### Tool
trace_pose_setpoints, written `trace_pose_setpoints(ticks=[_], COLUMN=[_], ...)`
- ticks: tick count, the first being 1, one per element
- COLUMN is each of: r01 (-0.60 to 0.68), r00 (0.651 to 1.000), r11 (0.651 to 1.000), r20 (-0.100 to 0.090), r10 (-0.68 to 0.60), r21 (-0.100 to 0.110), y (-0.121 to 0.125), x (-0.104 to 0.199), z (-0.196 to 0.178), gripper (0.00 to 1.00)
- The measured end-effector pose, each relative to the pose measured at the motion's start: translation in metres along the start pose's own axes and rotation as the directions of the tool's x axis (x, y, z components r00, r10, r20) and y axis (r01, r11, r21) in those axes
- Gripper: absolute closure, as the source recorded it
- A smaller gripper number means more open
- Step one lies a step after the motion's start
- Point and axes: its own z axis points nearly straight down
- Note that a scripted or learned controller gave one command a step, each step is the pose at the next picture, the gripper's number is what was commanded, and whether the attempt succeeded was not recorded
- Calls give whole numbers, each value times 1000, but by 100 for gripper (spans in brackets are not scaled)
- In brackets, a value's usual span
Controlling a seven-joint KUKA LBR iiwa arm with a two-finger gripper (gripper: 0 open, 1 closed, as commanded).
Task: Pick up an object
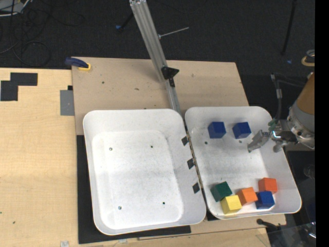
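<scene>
Your tool (pixel 266 140), fingers spread and empty, hangs at the right bin's (pixel 288 181) edge beside two blue cubes (pixel 241 130); approach step: next, centre over one and descend.

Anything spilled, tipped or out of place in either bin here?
Nothing stands out. All seven blocks sit inside the right bin: two blue ones near the top, five clustered at the bottom. Gripper hovers near the right rim.

A metal rail (pixel 154 50) slants up from between the bins to the top of the view, with a black bracket (pixel 169 72) partway along it. A blue-and-yellow clamp (pixel 78 63) sits at the counter's (pixel 123 84) back-left corner (dark floor beyond, strewn with cables (pixel 25 9)).
</scene>
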Motion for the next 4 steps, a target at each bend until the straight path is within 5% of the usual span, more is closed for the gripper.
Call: trace_pose_setpoints(ticks=[1, 3, 4], r01=[0, -2, -5], r00=[1000, 1000, 1000], r11=[1000, 1000, 1000], r20=[1, 2, 2], r10=[0, 2, 5], r21=[-5, -6, -6], y=[1, 11, 10], x=[0, -1, -2], z=[-3, 104, 93], gripper=[0, 0, 100])
